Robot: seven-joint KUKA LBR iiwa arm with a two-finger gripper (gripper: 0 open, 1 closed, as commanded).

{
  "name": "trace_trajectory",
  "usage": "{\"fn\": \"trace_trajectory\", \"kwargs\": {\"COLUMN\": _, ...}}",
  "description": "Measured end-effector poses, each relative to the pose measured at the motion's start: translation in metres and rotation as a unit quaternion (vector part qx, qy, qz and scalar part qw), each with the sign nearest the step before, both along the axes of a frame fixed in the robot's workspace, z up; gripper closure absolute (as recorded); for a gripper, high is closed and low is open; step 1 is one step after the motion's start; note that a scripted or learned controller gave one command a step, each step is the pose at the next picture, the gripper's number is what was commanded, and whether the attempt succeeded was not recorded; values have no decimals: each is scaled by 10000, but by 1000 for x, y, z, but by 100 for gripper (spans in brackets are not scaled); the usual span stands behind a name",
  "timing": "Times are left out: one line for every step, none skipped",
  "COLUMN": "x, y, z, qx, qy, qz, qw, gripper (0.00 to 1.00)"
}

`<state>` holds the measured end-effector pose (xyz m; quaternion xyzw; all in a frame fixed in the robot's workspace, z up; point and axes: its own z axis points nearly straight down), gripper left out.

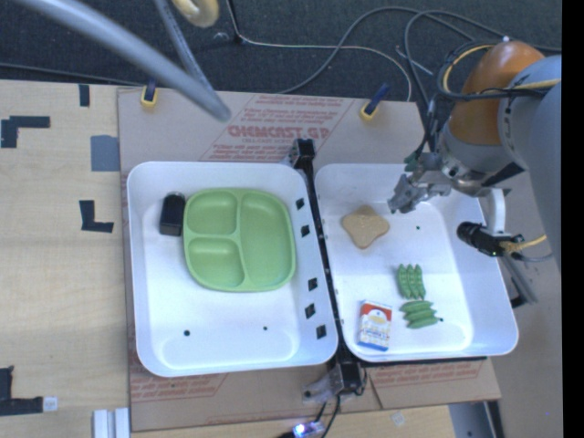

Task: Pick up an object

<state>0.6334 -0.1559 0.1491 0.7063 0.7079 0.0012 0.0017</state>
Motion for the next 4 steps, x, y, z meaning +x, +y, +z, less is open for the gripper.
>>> {"fn": "trace_trajectory", "kwargs": {"x": -7, "y": -5, "z": 57, "qx": -3, "qy": -3, "qz": -9, "qw": 10000, "gripper": 100}}
{"fn": "trace_trajectory", "kwargs": {"x": -6, "y": -5, "z": 103, "qx": -1, "qy": 1, "qz": -2, "qw": 10000, "gripper": 100}}
{"fn": "trace_trajectory", "kwargs": {"x": -30, "y": 42, "z": 88, "qx": 9, "qy": 38, "qz": 8, "qw": 10000, "gripper": 100}}
{"fn": "trace_trajectory", "kwargs": {"x": -55, "y": 97, "z": 77, "qx": 10, "qy": 38, "qz": 16, "qw": 10000, "gripper": 100}}
